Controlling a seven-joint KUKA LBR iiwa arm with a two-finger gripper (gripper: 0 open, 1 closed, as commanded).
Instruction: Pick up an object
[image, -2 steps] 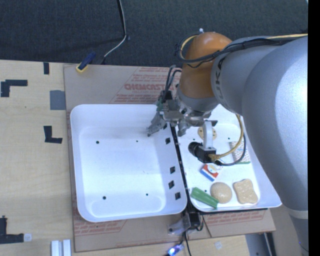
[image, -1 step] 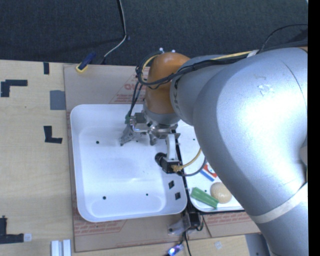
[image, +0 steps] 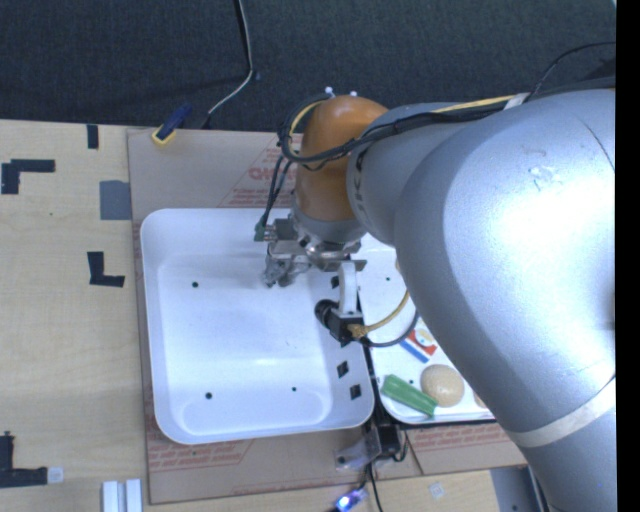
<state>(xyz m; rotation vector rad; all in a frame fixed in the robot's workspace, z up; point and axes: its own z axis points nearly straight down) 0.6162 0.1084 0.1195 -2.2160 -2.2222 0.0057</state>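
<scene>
Camera view: my gripper (image: 283, 268) hangs over the upper right part of the left bin (image: 165, 330), but it is small and dark against the wrist hardware, so I cannot tell its state, nor whether it has anything. My arm (image: 500, 250) covers most of the right bin (image: 395, 290), approx. all but its near left corner. In that corner I see a green block (image: 408, 394) touching a beige ball (image: 442, 385), w/ a red-and-blue item (image: 424, 346) just behind, partly cut off by the arm.
</scene>
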